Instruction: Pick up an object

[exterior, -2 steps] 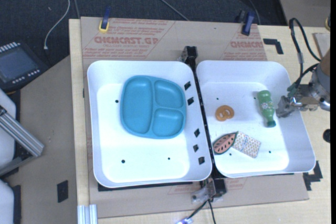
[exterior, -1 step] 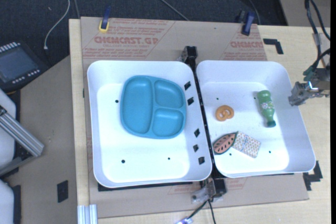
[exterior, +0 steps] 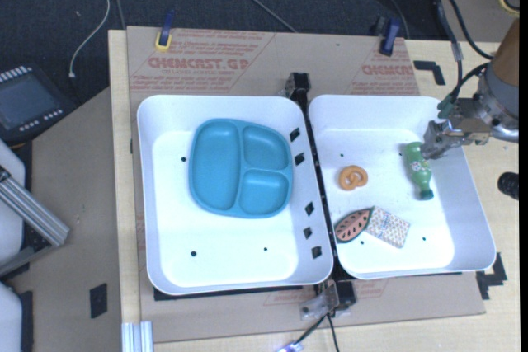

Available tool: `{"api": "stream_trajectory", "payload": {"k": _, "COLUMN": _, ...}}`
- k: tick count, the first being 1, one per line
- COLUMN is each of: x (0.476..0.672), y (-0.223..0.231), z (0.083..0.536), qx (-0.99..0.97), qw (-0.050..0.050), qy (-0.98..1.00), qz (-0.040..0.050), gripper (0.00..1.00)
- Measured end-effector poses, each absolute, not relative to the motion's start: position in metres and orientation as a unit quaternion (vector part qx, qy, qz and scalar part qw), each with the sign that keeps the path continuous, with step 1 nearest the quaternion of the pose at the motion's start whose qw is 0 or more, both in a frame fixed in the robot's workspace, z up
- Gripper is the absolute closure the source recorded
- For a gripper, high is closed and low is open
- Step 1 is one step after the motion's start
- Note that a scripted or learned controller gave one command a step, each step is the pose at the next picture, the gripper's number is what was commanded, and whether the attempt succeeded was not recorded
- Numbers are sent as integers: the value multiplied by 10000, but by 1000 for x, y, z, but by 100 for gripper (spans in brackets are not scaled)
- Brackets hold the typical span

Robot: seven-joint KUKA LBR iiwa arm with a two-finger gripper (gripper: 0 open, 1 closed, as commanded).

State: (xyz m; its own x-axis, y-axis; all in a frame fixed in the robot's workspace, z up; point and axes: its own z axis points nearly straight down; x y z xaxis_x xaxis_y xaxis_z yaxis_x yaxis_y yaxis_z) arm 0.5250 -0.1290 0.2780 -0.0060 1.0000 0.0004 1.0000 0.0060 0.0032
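Where the grey arm reaches in from three o'clock, the claw (exterior: 435,138) hangs over the upper right part of the right bin (exterior: 462,247), and whether it is open or closed cannot be told from this angle. Its tip sits just at the top end of a green bottle-shaped object (exterior: 419,169), close enough that the two look to be touching, though no part of the object can be seen between any gripping parts.

The green object lies flat on the bin floor with its long axis running roughly from twelve to six o'clock, leaning a little toward five. Its wider, darker green end is at twelve o'clock, under the claw; the paler, narrower end points to six o'clock. It looks soft and slightly mottled.

At nine o'clock from it, near the middle of the bin, lies a small orange spiral piece (exterior: 354,177), well apart. At seven o'clock, near the bin's lower edge, a reddish leaf-shaped item (exterior: 353,225) touches a pale patterned packet (exterior: 388,227) beside it.

Further out toward nine o'clock, the left bin (exterior: 165,260) holds a blue divided plate (exterior: 241,167) with three compartments. Both bins rest on the desk (exterior: 247,53), a board printed with red lettering
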Motion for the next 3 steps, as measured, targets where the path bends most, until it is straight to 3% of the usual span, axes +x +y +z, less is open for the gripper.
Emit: {"api": "stream_trajectory", "payload": {"k": 3, "x": 547, "y": 32, "z": 254, "qx": 7052, "qw": -6, "qy": 7090, "qz": 5, "gripper": 100}}
